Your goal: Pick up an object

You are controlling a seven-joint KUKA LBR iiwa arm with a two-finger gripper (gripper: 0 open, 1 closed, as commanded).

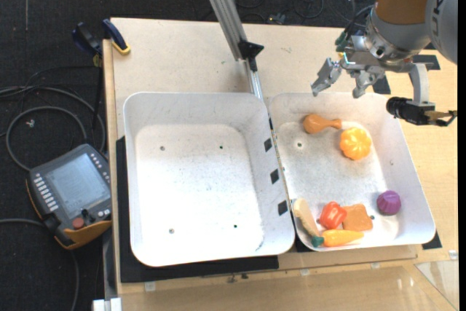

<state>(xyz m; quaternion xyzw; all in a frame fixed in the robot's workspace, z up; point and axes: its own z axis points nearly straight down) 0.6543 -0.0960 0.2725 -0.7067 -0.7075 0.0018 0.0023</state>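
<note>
End effector (341,82) hanging with its fingers spread and nothing between them, above the far rim of the right bin (408,178). Just below it in that bin are lying an orange drumstick-shaped toy (321,124) and a yellow pepper toy (354,143). Both are probably light, hard, slippery plastic; the drumstick's narrow neck is offering the surest hold.

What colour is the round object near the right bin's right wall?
Purple, seen clearly in the camera view.
</note>
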